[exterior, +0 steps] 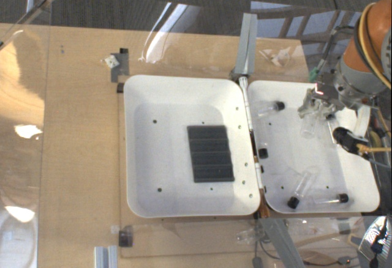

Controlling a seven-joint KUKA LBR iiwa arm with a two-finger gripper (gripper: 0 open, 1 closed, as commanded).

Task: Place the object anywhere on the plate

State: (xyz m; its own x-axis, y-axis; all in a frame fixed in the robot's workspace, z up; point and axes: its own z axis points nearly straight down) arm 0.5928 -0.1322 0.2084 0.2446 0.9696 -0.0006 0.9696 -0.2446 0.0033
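A dark grey ribbed plate (210, 153) lies flat in the middle of the left bin (147, 193). Several clear vials with black caps lie in the right bin (361, 199): one near the back left (271, 107), one at the front (299, 189), one along the front rim (331, 199). My gripper (315, 107) hangs over the back of the right bin, pointing down. A faint clear vial (307, 128) lies just in front of it. Whether anything sits in the gripper is unclear.
A small black cap (263, 152) rests by the divider between the bins. The grey and orange arm (367, 52) comes in from the right over the right bin's back corner. A grey post (246, 46) stands behind the bins.
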